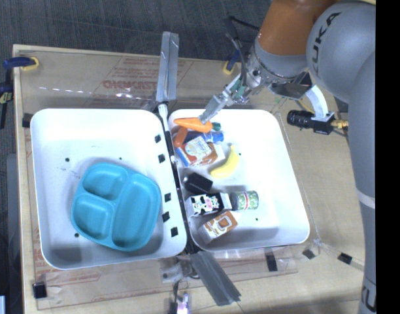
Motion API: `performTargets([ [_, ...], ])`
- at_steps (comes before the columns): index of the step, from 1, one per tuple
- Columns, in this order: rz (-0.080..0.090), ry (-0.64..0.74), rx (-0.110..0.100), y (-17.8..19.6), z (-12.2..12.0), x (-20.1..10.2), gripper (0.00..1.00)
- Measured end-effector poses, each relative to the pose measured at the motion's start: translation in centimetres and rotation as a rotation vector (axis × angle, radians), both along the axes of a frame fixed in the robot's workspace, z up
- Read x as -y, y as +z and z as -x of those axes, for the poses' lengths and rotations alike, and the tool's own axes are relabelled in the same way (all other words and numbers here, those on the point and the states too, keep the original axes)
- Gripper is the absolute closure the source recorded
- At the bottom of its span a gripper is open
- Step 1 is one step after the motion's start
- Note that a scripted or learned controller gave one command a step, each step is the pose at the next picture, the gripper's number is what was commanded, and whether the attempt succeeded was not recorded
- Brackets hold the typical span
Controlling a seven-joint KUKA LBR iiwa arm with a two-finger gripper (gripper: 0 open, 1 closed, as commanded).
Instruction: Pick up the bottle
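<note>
The bottle (200,149) lies on its side at the back left of the right bin (285,175). It has an orange and white label, and what looks like its blue cap points towards the back right. An orange carrot (192,123) lies just behind it against the bin's back wall. My gripper (210,116) reaches down at a slant from the upper right. Its tip is at the carrot's right end, just above and behind the bottle's cap. Nothing is visibly held.
The right bin also holds a banana (227,163), a black block (199,182), a black and white carton (205,204), a green can (246,200) and a brown carton (219,224). A blue compartment plate (116,205) lies in the left bin (50,149).
</note>
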State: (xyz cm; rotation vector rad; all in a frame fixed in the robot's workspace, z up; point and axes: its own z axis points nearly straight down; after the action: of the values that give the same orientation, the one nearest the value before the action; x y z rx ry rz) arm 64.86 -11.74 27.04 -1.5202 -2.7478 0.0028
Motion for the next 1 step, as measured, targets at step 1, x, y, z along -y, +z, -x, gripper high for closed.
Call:
performTargets([
  [1,0.000,-0.120,0.000,-16.96,-0.82,4.03,0.00],
])
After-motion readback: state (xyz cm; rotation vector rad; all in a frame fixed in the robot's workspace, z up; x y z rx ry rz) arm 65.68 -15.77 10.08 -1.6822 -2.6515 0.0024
